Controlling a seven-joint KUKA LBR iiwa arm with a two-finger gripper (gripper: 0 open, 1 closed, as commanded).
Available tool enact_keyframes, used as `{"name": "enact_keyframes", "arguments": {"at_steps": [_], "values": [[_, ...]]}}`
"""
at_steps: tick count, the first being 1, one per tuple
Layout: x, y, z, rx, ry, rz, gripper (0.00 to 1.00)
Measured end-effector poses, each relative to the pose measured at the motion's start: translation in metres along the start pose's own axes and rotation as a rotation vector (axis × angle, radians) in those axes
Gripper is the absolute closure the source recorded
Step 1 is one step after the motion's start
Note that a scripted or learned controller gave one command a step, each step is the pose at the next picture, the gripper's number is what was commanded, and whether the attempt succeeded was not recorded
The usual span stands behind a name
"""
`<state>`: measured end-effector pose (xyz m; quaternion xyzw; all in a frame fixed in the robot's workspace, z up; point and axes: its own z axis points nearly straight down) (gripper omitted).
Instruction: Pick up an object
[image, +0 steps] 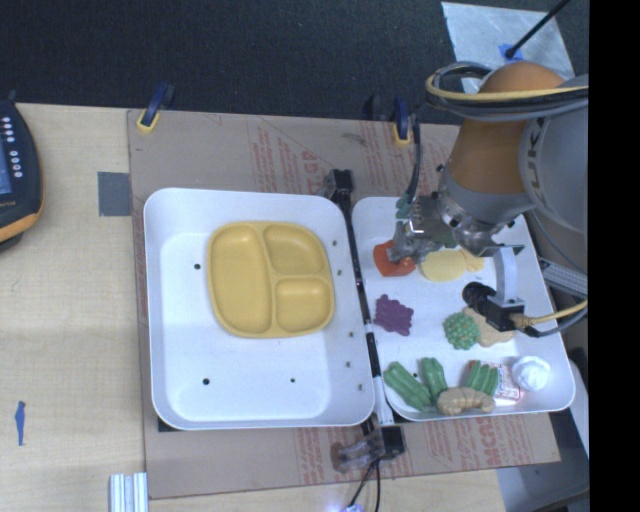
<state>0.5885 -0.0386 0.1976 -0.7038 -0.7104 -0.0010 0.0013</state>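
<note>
End effector (408, 243) low, arm vertical.

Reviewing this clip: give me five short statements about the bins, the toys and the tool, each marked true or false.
1. The yellow divided plate lies in the left bin. True.
2. The purple grape toy lies on that plate. False: it is in the right bin.
3. The tool is over the right bin, at the orange-red toy. True.
4. The left bin holds green toys. False: the green toys lie in the right bin.
5. The plate has three compartments. True.
</note>
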Motion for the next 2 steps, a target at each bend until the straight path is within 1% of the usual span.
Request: {"name": "enact_keyframes", "arguments": {"at_steps": [1,2], "values": [[0.06,-0.017,-0.022,0.002,-0.003,-0.001,1.0],[0.002,-0.033,-0.008,0.007,-0.006,0.011,1.0]]}}
